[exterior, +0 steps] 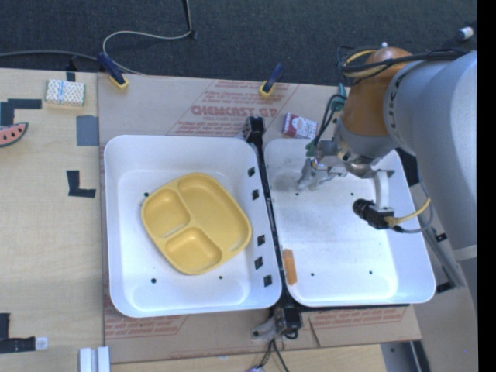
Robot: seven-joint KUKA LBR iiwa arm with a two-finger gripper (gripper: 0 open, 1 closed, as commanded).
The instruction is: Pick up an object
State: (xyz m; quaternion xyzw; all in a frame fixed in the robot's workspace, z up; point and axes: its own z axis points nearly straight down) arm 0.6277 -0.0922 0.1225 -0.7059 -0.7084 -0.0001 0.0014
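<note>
Orange stick (pixel 289 266) lies in the right bin (pixel 403 281); the arm's jaws hover apart from it, state unclear.

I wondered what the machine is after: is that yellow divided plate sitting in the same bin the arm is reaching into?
No: the yellow plate lies in the left bin, while the end effector hangs over the right bin.
</note>
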